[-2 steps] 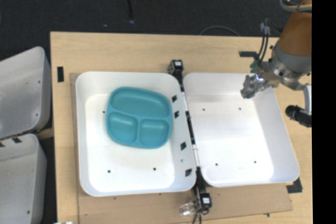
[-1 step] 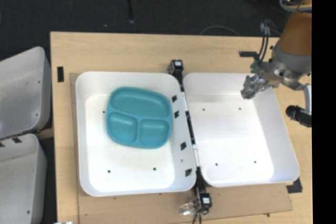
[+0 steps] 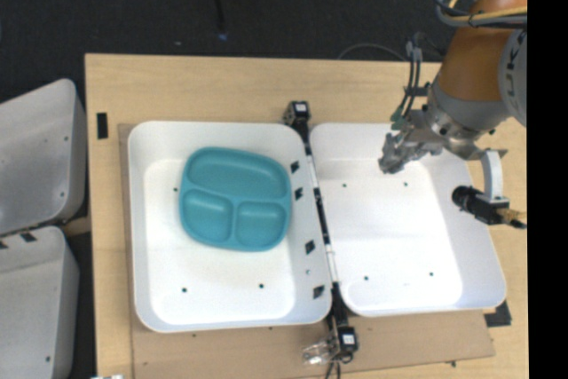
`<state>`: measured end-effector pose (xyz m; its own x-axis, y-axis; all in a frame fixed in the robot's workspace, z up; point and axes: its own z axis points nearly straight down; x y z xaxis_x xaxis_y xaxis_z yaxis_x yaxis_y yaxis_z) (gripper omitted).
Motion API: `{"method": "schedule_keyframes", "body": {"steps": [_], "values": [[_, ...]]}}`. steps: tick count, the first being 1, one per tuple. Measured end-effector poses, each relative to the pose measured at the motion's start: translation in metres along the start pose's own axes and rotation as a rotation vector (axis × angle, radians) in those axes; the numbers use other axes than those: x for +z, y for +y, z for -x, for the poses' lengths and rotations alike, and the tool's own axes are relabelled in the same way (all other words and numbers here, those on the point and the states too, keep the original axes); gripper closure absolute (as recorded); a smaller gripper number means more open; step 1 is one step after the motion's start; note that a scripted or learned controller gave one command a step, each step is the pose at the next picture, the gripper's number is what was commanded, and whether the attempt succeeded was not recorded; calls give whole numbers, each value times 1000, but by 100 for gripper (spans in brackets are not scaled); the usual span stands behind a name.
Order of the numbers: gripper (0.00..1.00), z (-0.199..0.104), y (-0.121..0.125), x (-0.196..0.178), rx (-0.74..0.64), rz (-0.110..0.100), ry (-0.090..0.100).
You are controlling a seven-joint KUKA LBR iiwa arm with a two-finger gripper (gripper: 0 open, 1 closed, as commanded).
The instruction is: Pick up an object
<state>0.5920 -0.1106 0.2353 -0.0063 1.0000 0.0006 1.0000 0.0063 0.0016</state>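
A teal divided plate (image 3: 236, 198) with three compartments lies flat in the left white bin (image 3: 160, 297), toward its upper middle. My gripper (image 3: 391, 159) hangs over the upper part of the right white bin (image 3: 461, 288), well to the right of the plate and across the divider between the bins. The grey arm with its orange band (image 3: 475, 58) comes in from the upper right. I see nothing held at the gripper's tip.
The two bins sit side by side on a wooden bench (image 3: 222, 84), joined by a clamped seam (image 3: 315, 209). A black fitting (image 3: 475, 204) sticks out near the right bin's right rim. White panels (image 3: 35, 155) stand at the far left.
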Motion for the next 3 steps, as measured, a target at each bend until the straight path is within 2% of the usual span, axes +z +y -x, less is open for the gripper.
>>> {"method": "schedule_keyframes", "body": {"steps": [1,3], "values": [[100,-57,-10,-9,-1,-1,1],[100,-159,-30,4,-1,-3,0]]}}
